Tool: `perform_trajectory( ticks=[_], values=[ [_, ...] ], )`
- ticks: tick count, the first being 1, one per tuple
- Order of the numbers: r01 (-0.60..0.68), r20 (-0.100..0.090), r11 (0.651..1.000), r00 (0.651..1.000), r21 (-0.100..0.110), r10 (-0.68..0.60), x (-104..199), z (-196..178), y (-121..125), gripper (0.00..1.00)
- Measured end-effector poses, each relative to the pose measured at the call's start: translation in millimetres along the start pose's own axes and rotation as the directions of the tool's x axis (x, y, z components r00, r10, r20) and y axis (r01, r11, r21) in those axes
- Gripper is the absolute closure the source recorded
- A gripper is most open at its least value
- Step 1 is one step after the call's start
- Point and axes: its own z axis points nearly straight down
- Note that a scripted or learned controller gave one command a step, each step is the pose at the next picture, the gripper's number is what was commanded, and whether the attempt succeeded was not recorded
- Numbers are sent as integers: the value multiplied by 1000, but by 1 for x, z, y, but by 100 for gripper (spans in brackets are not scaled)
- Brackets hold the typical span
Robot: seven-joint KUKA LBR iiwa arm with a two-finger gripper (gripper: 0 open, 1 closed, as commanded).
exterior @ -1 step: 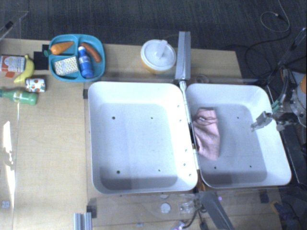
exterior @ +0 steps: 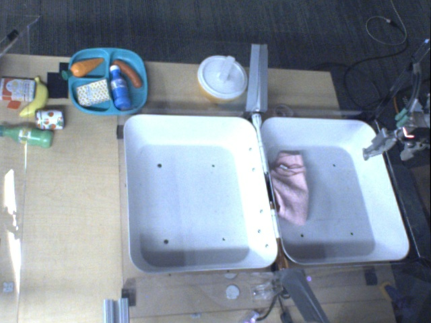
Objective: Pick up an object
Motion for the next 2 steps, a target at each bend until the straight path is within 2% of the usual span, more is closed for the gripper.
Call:
perform_trajectory(
  ticks=[1,2],
  values=[
    [24,-2,1000,1000,3,-24,43,36,0,0],
    [19,-3,1000,1000,6,-19,91,121,54,0]
  ],
)
